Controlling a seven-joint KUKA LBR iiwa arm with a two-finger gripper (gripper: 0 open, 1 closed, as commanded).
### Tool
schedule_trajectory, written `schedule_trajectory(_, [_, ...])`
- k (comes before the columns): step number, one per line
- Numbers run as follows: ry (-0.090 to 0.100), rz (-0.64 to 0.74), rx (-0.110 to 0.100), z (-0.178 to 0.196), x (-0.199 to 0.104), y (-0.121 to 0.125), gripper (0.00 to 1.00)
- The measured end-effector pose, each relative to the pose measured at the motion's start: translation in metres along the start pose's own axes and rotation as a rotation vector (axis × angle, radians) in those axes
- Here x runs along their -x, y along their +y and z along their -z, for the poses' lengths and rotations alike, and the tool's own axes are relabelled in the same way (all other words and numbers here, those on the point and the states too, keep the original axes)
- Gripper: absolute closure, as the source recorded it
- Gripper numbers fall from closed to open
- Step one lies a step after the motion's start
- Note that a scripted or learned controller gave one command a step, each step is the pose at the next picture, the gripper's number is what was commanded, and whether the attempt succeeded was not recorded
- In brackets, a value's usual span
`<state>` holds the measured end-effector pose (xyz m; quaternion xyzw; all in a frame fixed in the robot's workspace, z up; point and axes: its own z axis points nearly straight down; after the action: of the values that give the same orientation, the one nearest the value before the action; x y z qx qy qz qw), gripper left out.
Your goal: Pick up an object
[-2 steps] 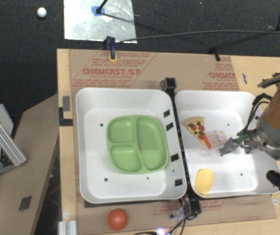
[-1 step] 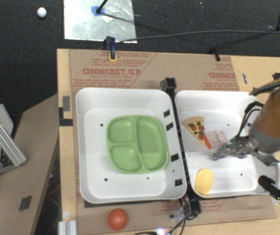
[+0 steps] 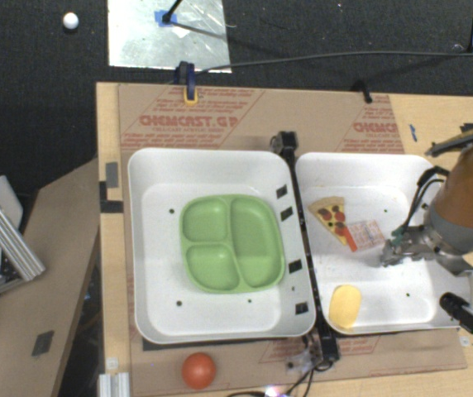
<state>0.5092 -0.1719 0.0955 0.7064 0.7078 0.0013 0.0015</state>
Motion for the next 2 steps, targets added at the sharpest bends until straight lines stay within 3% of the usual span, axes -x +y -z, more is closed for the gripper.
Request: schedule_trajectory(2, [-0.002,0.001,0.004,0.116,0.004,-0.002,1.0])
